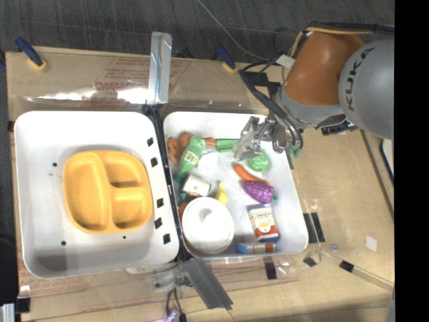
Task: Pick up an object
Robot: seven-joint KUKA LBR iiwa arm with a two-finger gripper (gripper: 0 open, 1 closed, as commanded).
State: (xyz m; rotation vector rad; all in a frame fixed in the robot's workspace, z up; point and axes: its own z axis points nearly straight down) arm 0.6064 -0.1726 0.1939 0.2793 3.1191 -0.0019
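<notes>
claw (249, 141): grip state unclear | above green toy (259, 162) | nearby: carrot (247, 173), purple toy (259, 192), bottle (190, 157)

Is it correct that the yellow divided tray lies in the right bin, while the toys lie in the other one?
Not quite. The camera view shows the yellow divided tray in the left bin; the toys lie in the other one, the right bin.

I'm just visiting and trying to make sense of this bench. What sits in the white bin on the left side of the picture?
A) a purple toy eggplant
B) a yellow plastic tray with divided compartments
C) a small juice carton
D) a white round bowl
B: the yellow plastic divided tray lies alone in the left white bin, while the toys are crowded into the right white bin.
</notes>
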